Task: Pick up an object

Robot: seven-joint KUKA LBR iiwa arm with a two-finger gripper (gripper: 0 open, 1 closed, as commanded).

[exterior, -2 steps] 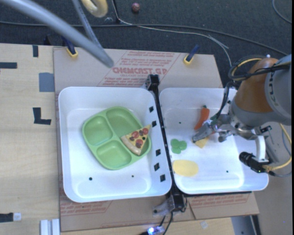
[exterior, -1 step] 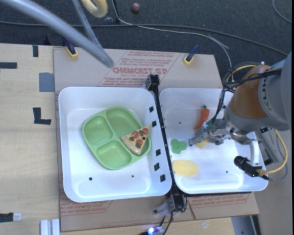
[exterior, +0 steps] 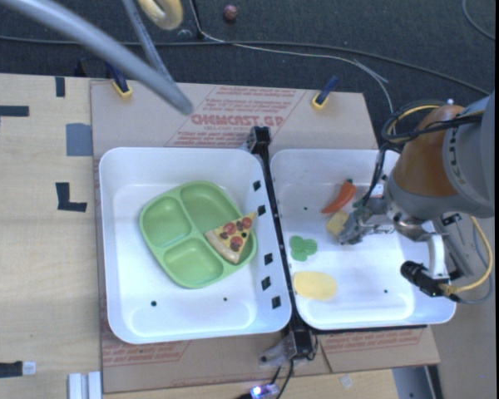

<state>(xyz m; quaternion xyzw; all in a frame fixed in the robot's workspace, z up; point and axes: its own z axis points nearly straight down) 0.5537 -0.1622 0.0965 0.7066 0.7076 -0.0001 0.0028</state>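
While I'm watching from my end, the arm is reaching in from the right over the right bin, with the gripper down low near the bin's middle. Honestly can't tell from this angle if it's got hold of anything. Right at its tip there's a small yellow piece, and just above that an orange carrot lying tilted. A green bit sits to the left near the divider, and a yellow chip lies lower down, apart from the gripper. Over in the left bin there's a green tray with a pizza slice in its right compartment.
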